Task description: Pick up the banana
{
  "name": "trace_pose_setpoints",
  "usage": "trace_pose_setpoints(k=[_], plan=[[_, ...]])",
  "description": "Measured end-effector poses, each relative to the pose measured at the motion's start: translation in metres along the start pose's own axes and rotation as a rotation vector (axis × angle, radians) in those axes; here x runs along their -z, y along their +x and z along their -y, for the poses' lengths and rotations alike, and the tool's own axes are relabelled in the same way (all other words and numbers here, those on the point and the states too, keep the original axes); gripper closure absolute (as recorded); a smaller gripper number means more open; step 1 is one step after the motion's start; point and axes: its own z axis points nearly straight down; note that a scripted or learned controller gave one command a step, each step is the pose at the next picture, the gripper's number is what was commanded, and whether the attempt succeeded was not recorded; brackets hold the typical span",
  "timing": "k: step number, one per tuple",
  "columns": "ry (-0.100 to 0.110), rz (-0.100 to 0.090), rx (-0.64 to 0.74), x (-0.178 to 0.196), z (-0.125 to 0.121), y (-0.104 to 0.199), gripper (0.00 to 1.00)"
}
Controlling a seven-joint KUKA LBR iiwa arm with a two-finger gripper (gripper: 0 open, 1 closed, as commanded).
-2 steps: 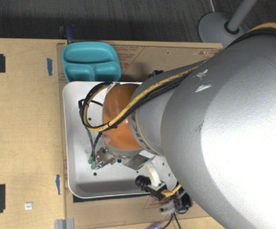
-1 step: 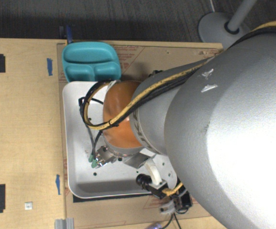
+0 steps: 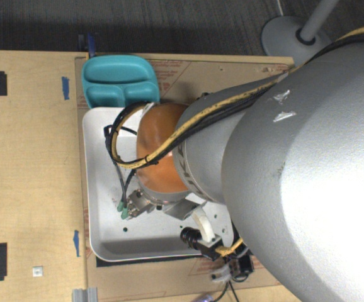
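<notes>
The grey arm with its orange band (image 3: 160, 150) reaches in from the right and hangs over the white bin (image 3: 100, 187), covering most of it. The wrist end (image 3: 145, 201) points down into the bin's middle, and the fingers are hidden beneath it. The arm's bulk hides most of the bin floor. No banana is visible in the bare parts of the bin at the left and bottom.
A teal plastic tray (image 3: 120, 80) rests at the bin's top edge. Black and yellow cables (image 3: 122, 145) loop off the wrist. The cardboard bench (image 3: 31, 168) spreads out to the left with black and blue tape marks. A grey stand base (image 3: 289, 33) sits at the top right.
</notes>
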Motion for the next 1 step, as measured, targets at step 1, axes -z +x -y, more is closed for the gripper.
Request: trace_pose_setpoints(k=[1], plan=[[-0.002,0.001,0.001,0.0098,-0.0007,0.0003,1.00]])
